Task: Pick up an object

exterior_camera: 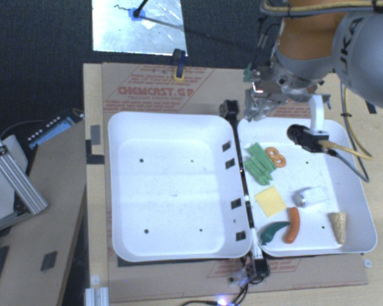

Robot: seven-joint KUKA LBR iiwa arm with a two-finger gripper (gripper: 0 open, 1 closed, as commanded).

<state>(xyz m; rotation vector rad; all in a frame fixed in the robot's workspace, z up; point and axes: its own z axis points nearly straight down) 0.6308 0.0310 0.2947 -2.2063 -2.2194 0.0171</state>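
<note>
My gripper (258, 109) hangs over the far rim of the right bin (354, 190), near its back left corner, with nothing seen in it. Below it in that bin lie a green bean pod bunch (259, 163) and an orange pretzel (276, 157) side by side. Further forward are a yellow cheese square (270, 201), a small white and grey object (309, 196), an orange sausage (293, 225), a dark green pepper (274, 231) and a tan cone (337, 226).
The left bin (172, 183) sits beside the right one, with a black-clipped divider (239, 177) between them. A brown board (159, 88) lies under both bins. A shiny sheet (137, 18) lies behind, and a grey rail (13, 177) stands at the left.
</note>
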